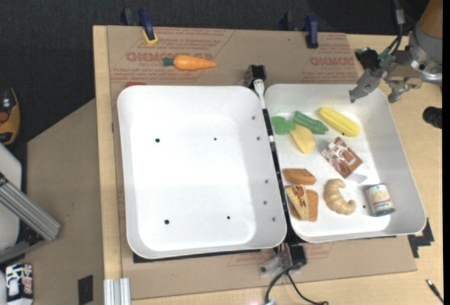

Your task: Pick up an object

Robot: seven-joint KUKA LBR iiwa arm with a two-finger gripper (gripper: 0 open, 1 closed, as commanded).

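At the frame's upper right the gripper (380, 86) hovers with fingers spread and empty over the right bin (404, 177), poised above the corn (339, 121).

A toy orange carrot with a green top (190, 62) lies on the brown cardboard sheet (232, 47) beyond the left white bin (133, 156). Two blue clamps (146, 24) (311, 29) grip the sheet's far edge.
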